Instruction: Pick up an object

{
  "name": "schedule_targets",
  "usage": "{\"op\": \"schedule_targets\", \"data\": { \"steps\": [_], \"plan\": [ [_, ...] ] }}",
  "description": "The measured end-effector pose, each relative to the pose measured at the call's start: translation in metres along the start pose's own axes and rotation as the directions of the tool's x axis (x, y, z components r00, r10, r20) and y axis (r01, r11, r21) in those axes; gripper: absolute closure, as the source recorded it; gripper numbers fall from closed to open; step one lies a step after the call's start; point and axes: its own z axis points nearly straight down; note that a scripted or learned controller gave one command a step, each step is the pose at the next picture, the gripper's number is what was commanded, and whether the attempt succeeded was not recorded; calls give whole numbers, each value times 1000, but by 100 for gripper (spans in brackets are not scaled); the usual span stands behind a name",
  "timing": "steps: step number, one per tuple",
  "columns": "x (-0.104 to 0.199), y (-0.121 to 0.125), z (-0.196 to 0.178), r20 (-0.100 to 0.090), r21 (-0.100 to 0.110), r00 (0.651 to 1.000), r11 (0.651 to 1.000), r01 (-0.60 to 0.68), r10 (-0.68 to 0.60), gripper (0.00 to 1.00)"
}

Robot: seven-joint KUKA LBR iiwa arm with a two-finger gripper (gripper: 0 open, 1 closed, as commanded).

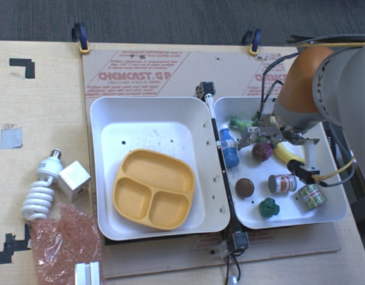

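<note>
My hand point(263, 136) hangs low in the right bin point(337, 214), just above the purple ball point(263, 152) beside the yellow banana point(285, 152); how far it is spread I cannot tell. To do this well I should drop straight over the ball, clear of the blue bottle point(229, 148). The board point(135, 73) reads "CHEMCAST"

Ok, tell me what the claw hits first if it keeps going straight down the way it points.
Probably the dark purple ball, which lies just below the claw in the right bin. Depth is unclear from this slanted view, so the blue bottle beside it is possible too.
</note>
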Motion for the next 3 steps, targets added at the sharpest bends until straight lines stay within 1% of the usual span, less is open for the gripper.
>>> {"op": "schedule_targets", "data": {
  "steps": [1, 2, 3],
  "plan": [
    [-1, 0, -10, 1, -1, 1000, 1000, -2, 2, 100],
    [-1, 0, -10, 1, -1, 1000, 1000, -2, 2, 0],
    [2, -40, 0, 2, -2, 1000, 1000, -3, 3, 0]
  ]
}}
